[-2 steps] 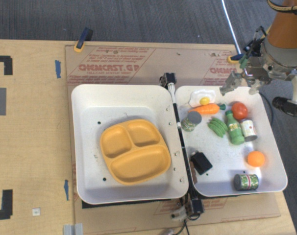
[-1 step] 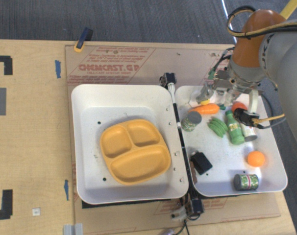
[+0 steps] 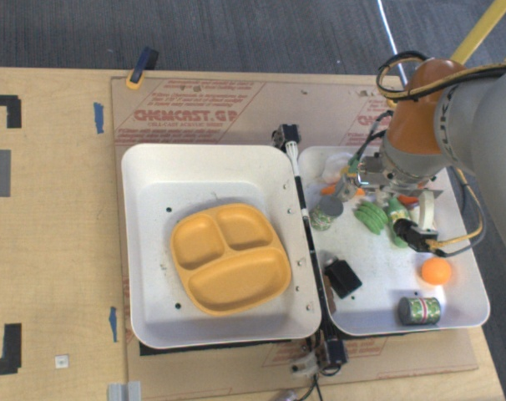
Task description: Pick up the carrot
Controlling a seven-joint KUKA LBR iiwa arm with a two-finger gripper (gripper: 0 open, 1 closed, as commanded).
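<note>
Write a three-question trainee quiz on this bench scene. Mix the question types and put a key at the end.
1. True or false: the yellow divided plate lies in the left bin.
2. Which thing sits nearest the right bin's front edge? A: orange ball. B: green can. C: black block.
3. Fill in: the gripper hangs over the ___ bin.

Key: 1 true; 2 B; 3 right.

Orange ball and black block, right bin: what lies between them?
In the camera view, bare white bin floor lies between the orange ball and the black block.
</note>
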